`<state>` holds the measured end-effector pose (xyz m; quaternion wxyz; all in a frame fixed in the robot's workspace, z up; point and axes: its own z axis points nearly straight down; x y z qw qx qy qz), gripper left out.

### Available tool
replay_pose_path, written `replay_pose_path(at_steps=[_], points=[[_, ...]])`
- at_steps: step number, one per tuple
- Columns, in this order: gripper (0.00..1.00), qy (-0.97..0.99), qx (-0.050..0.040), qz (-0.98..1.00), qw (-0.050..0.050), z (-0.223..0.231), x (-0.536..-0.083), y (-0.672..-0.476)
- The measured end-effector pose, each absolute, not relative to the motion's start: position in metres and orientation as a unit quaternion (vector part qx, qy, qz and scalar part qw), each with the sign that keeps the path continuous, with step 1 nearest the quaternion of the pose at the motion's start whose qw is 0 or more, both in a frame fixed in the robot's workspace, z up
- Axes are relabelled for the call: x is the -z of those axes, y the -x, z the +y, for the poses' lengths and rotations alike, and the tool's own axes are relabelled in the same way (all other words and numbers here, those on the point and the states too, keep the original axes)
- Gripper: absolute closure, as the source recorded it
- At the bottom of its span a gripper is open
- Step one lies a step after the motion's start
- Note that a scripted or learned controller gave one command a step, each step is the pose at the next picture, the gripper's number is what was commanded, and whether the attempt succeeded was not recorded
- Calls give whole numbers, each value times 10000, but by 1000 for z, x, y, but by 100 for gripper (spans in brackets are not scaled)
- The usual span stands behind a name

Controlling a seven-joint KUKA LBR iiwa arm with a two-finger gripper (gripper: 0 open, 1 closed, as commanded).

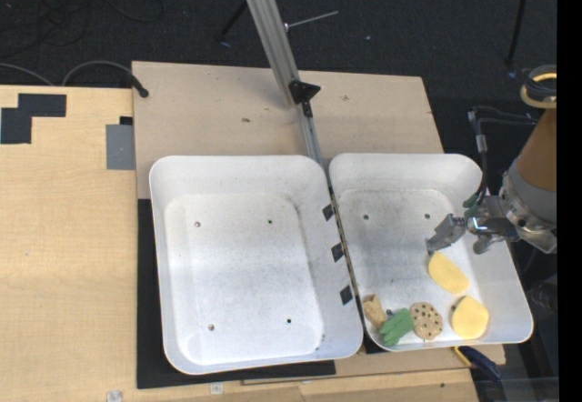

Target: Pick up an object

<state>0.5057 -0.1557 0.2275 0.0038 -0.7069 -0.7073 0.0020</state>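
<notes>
In the right bin (400, 175), several small items lie along the near edge. A yellow oval piece (447, 273) rests by the right wall, and a second yellow piece (470, 316) sits nearer the front corner. Beside it are a round brown cookie (425, 320), a green object (396, 327) and a small tan piece (373, 309). My gripper (464, 238) hangs over the right side of this bin, just above and behind the first yellow piece. Its two fingers are spread open, and nothing is between them.
The left bin (173, 175) adjoins the right one along a shared divider with black clips (337, 251). A slanted aluminium rail (273, 36) rises behind the bins. The arm's orange band (538, 155) stands at the right edge.
</notes>
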Motion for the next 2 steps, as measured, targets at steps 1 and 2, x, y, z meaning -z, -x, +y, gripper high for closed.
replay_pose_path(at_steps=[1,2], points=[[0,7079,-5,-7063,15,-157,-230,-506],[0,7073,-22,-7069,45,-148,-168,-506]])
